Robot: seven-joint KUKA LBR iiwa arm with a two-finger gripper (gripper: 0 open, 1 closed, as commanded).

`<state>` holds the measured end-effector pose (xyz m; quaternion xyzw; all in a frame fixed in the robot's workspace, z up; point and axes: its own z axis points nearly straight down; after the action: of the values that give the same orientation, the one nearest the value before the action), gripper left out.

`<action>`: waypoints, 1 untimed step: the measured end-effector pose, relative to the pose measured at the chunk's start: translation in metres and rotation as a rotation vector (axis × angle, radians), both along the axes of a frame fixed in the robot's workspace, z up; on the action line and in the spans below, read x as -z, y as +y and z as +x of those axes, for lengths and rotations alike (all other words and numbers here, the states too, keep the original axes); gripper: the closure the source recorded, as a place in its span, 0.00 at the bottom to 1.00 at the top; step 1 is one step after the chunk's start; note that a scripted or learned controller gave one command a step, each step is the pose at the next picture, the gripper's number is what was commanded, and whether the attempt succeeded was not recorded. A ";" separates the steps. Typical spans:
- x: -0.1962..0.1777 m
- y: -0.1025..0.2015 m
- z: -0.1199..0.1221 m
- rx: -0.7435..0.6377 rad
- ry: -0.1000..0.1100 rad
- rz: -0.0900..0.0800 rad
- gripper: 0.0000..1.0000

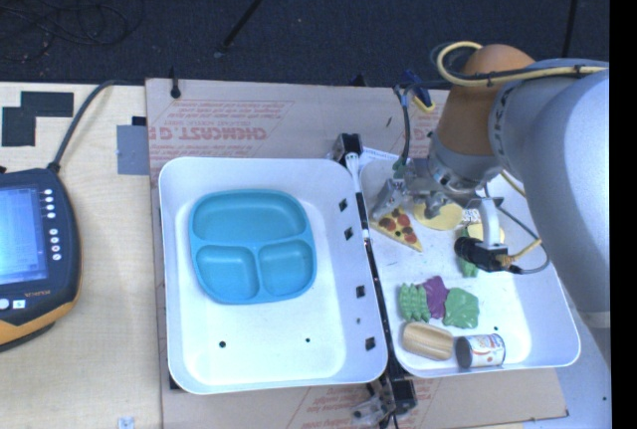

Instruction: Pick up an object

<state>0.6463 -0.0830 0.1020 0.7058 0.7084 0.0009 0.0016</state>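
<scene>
bins 2 | blue tray 1 | pizza slice 1 | can 1 | pendant 1

One fixed camera looks down at a slant on both white bins, arm entering right.

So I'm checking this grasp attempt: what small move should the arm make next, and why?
Probably a short descent straight down. The gripper sits low in the right bin, beside the pizza slice and over a yellow piece, with nothing visibly held. The fingers are too hidden to judge.
</scene>
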 end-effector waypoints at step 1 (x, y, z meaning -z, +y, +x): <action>-0.118 -0.058 -0.001 0.007 -0.005 -0.004 0.00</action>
<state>0.6452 -0.1408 0.2197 0.7083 0.7059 0.0013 0.0046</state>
